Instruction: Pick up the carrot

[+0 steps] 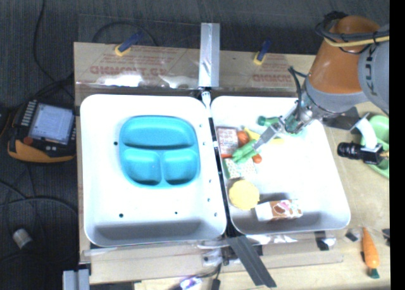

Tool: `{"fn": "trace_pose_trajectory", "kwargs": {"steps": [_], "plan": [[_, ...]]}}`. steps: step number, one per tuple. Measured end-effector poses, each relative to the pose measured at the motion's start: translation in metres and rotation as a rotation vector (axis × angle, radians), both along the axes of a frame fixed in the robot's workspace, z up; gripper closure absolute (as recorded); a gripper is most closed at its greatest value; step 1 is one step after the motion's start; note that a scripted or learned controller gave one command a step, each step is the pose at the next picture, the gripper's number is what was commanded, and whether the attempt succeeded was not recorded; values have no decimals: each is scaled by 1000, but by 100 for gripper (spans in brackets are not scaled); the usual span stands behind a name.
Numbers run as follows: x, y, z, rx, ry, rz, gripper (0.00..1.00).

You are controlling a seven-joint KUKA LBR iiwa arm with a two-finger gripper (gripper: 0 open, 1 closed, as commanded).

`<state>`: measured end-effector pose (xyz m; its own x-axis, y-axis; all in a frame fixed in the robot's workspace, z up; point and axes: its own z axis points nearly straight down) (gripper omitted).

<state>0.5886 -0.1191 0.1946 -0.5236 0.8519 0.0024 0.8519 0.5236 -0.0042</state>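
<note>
Carrot lies in the right bin, just right of the divider, amid clutter. Gripper hovers at it, fingers unreadable; it should come down centred, avoiding neighbours.

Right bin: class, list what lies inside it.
Inside the right bin: a carrot, a red-and-white packet, a yellow round, a small carton. The tool hangs over the pile, covering part of it.

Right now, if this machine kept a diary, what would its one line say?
goal: pick up carrot | pincer: low in right bin, at carrot | carrot: lying among toy food | left bin: blue tray
</note>
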Motion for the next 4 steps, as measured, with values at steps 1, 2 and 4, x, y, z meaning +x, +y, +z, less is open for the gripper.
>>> {"fn": "trace_pose_trajectory", "kwargs": {"steps": [1,2,4], "plan": [[42,14,-93,-3,-17,-24,0],[57,-32,-99,6,-17,-87,0],[77,-46,-102,27,36,-31,0]]}}
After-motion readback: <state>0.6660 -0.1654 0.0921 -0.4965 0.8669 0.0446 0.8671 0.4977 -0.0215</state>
